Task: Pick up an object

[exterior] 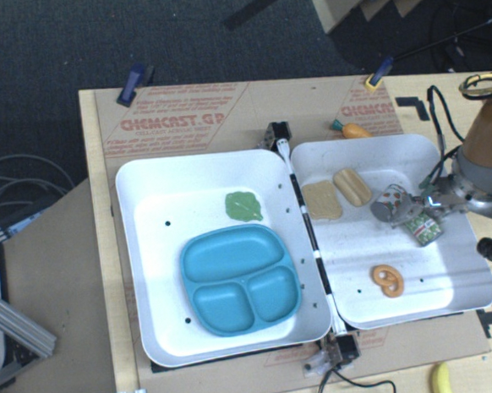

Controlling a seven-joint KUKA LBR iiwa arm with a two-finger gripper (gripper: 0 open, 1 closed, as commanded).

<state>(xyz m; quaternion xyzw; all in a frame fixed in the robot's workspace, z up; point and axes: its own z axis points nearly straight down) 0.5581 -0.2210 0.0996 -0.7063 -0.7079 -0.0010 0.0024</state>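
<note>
My gripper [414, 209] reaches in from the right and sits low over the right side of the right bin [352, 255]. A small green-patterned can [426, 229] lies tilted right under and against it, and a grey metallic round piece [388, 203] lies just to its left. Whether the can is held cannot be made out. Elsewhere in this bin are a tan bread slice [321, 200], a bun [352, 186] and a pretzel [388, 280].
The left bin [151, 233] holds a blue divided plate [240, 277] and a green leaf [243, 205]. On the bench outside the bins lie an orange carrot-like piece [353, 129] and a yellow item [441, 381]. Cables hang at the right.
</note>
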